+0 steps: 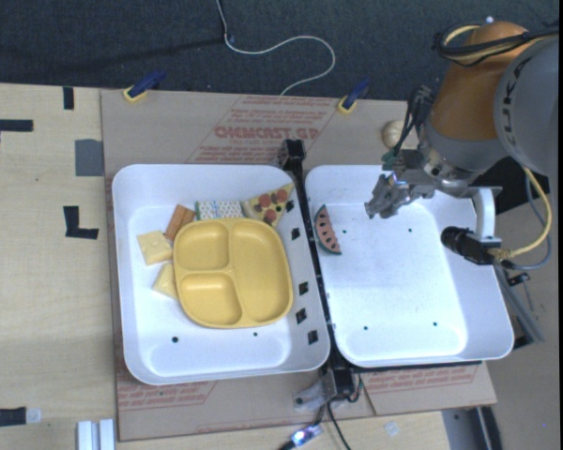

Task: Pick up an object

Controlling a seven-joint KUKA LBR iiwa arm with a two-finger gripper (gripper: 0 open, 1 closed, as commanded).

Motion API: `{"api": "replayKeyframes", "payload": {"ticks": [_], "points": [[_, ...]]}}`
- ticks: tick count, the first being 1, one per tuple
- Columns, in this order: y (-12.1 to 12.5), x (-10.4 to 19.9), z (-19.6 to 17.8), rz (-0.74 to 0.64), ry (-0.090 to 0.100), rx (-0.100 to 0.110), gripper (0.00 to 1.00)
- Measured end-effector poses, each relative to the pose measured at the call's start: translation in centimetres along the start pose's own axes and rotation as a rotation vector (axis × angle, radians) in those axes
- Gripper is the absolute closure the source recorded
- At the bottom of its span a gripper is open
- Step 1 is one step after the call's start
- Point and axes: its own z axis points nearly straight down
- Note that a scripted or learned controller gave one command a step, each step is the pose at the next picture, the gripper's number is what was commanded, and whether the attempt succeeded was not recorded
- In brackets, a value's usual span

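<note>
A watermelon slice toy (328, 230) lies near the left wall of the right bin (422, 345). My gripper (383, 204) hangs over the upper middle of that bin, to the right of the slice and apart from it. Its dark fingers point down and nothing shows between them. In the left bin (141, 345) a yellow divided plate (233, 272) takes up the middle. Beside it lie a pizza slice toy (271, 202), a brown cracker-like piece (177, 221) and pale yellow pieces (154, 247).
The grey arm with its orange band (474, 73) comes in from the upper right over the right bin's far corner. A black fitting with a yellow cable (469, 244) sits at the bin's right side. A white cable (281, 50) curls behind the bins.
</note>
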Motion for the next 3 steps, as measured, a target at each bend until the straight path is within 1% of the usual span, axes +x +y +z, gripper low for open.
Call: {"api": "replayKeyframes", "payload": {"ticks": [1,2,3], "points": [[-4.9,3.4,-0.9,0.0,0.0,0.0,1.0],[-9.6,5.3,0.3,0.002,0.0,0.001,1.0],[-11.2,6.4,-1.6,0.0,0.001,-0.003,1.0]]}}
